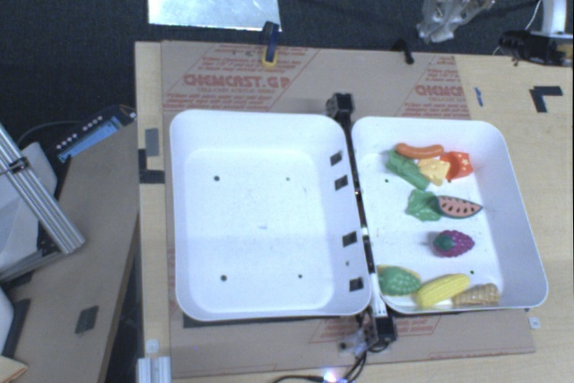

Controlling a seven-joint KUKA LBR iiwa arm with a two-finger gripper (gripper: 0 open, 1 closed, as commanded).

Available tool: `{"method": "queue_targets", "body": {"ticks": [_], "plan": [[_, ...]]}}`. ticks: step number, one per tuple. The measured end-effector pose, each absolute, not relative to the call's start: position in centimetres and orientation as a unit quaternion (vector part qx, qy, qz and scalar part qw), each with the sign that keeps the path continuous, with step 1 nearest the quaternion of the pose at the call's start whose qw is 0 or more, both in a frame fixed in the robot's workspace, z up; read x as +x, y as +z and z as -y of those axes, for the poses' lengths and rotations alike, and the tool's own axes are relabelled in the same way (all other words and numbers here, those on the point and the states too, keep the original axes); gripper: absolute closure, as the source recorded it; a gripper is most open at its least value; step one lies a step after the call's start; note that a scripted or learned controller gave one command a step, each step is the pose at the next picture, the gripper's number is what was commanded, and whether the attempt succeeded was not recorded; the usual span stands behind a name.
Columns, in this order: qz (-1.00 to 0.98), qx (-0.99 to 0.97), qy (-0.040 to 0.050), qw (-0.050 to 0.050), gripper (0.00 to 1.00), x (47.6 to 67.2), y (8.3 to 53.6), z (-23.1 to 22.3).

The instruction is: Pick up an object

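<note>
Gripper (pixel 439 18) sits high at top right, well above and behind the bins, over the dark floor edge; cannot tell from this view how it is set, nothing seen in it. All candidate objects lie in the right bin (pixel 511 184); left bin (pixel 260 211) has none. Toy food, likely light hollow plastic, stiff, smooth, probably a bit slippery, not fragile. Grape bunch (pixel 454 241) lies alone mid-bin, apart from neighbours, bumpy surface, looks like the easiest grab across its short width. Watermelon slice (pixel 459 208) is flat and thin, touching the green leafy piece (pixel 421 206), harder to pinch. Corn cob (pixel 441 289) is near the front wall, between a green round piece (pixel 398 281) and a cone (pixel 478 293); crowded, wall may block fingers. Top cluster: sausage (pixel 419 151), cheese wedge (pixel 436 169), red-orange pepper (pixel 457 164), packed touching, likely to slip or take two.
</note>
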State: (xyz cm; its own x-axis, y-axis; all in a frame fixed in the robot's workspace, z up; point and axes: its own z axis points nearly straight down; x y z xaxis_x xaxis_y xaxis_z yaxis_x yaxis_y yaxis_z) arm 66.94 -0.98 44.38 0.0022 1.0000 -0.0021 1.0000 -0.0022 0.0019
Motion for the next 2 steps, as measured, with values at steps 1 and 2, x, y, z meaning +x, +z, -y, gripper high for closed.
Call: {"method": "queue_targets", "body": {"ticks": [1, 2], "plan": [[-0.707, 0.708, 0.0008, 0.002, 1.0, 66.8, 45.0, 4.8], [-0.707, 0.707, 0.001, 0.002, 1.0, 66.8, 46.3, 7.5]]}}
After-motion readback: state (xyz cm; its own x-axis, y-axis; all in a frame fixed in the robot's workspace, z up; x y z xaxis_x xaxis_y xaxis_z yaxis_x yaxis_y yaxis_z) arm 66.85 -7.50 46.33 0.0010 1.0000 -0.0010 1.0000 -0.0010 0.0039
